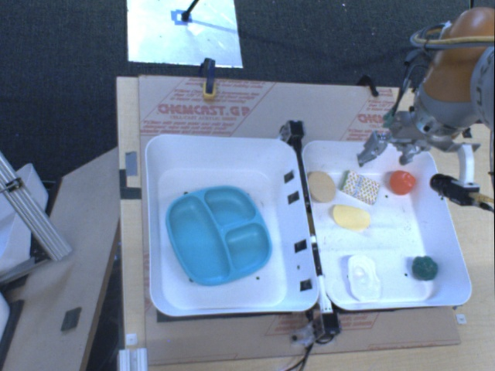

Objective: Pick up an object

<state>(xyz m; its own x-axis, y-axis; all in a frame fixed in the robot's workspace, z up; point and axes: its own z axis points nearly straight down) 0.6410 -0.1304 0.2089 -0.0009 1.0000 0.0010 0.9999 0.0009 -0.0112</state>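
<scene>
My gripper [387, 152] hangs open over the back of the right bin [448, 242], its two fingers spread with nothing between them. Just right of it and a bit nearer the camera lies a red-orange ball [401, 182]. A patterned green-and-white packet [360, 186] lies below the left finger. Further left is a tan round piece [322, 185]. Nearer the front are a yellow oval [351, 218], a white moulded piece [363, 276] and a dark green lump [424, 267].
The left bin [166, 161] holds a blue divided tray [219, 233]. A black clip strip [303, 211] runs between the bins. A yellow-and-black clamp [209, 79] sits at the cardboard's back edge. A black fitting [452, 188] juts in over the right bin's right edge.
</scene>
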